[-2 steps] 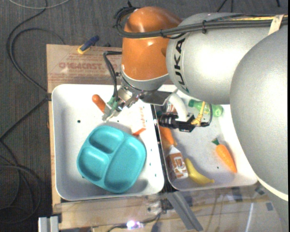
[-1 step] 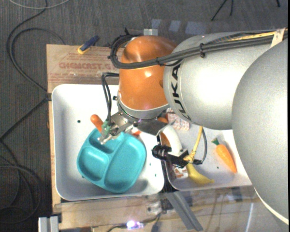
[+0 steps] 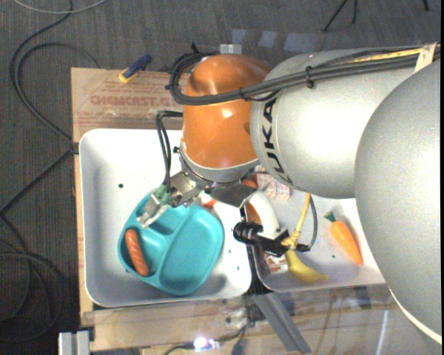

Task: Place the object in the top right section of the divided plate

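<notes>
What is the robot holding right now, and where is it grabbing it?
It cannot be told. The end effector sits over the upper edge of the teal divided plate, but no object is visible in it. The hot dog lies on the plate.

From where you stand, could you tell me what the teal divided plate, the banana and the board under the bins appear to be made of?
The teal divided plate: likely moulded plastic, smooth, faintly glossy, uniform in colour. The banana: probably a plastic toy, evenly yellow and slick, though real fruit cannot be ruled out. The board: brown, matt, with red print, so cardboard or fibreboard.
</notes>
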Tool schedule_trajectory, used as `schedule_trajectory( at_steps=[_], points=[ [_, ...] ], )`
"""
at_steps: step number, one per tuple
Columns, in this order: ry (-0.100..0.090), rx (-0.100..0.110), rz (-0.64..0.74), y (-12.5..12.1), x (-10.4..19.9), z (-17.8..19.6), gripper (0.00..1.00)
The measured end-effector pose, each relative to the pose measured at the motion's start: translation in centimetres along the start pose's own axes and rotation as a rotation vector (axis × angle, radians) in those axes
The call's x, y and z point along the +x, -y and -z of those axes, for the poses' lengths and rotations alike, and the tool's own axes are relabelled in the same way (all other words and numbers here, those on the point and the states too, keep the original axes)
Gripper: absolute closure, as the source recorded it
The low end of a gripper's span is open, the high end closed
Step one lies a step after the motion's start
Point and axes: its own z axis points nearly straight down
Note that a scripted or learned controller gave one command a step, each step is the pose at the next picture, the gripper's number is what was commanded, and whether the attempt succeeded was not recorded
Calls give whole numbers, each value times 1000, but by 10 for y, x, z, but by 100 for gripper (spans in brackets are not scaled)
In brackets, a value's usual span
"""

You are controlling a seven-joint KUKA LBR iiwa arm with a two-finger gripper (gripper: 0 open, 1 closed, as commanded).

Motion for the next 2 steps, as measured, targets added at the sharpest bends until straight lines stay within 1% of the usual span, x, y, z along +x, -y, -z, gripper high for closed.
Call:
schedule_trajectory(
  at_steps=[1,2],
  points=[
    [3,-13,-81,-3,31,-133,0],
    [4,-16,-79,-5,30,-126,100]
  ],
)
